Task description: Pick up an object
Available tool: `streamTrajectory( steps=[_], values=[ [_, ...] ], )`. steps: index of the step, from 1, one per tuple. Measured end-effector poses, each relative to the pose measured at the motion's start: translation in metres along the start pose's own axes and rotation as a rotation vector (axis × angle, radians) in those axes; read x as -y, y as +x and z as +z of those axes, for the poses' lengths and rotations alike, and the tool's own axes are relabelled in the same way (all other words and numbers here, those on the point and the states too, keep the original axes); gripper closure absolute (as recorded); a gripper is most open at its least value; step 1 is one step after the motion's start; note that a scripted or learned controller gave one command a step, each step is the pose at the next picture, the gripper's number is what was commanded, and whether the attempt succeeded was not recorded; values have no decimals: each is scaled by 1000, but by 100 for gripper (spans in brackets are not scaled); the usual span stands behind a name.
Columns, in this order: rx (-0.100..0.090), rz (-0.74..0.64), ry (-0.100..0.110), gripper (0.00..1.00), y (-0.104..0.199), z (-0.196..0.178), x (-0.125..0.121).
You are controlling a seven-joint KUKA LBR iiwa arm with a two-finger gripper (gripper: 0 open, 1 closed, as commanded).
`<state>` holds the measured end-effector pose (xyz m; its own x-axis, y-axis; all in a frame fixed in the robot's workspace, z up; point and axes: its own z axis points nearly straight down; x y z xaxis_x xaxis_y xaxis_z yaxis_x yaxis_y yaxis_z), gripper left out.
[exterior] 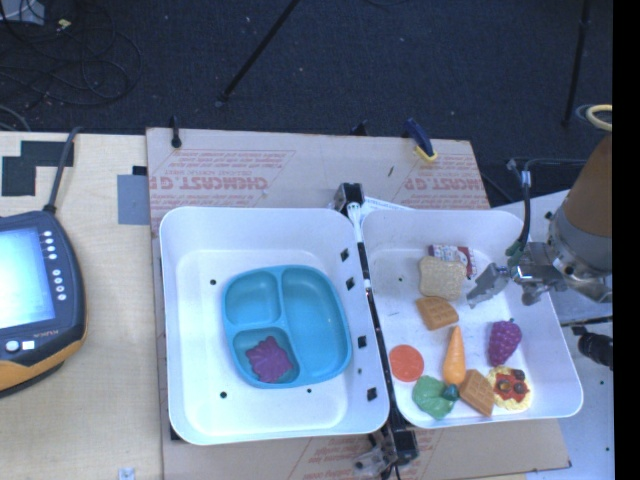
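Observation:
The right bin (560, 393) holds several toy foods. A pale cracker (441, 277) lies beside a red and white packet (453, 257), with an orange toast piece (437, 313) just below them. Further down lie a carrot (455, 355), purple grapes (504, 341), a red-orange disc (406, 362), a green pepper (432, 396), a waffle piece (477, 392) and a small berry tart (511, 388). My gripper (498, 280) hangs low over the bin's upper right, just right of the cracker and above the grapes. No object shows in its grasp.
The left bin (190, 318) holds a blue divided plate (312, 313) with a purple toy (268, 358) in its lower-left compartment. A pendant screen (30, 288) sits at the far left of the bench. The grey arm (590, 223) comes in from the right.

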<state>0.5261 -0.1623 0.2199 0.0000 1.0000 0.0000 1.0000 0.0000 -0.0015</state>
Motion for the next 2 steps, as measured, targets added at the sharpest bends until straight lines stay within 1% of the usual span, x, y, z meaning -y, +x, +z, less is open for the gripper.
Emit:
streamTrajectory(
  steps=[1, 2],
  values=[
    [-2, -4, 2, 0, 55, 139, -17],
    [0, -1, -3, 0, 47, 132, -72]
  ],
)
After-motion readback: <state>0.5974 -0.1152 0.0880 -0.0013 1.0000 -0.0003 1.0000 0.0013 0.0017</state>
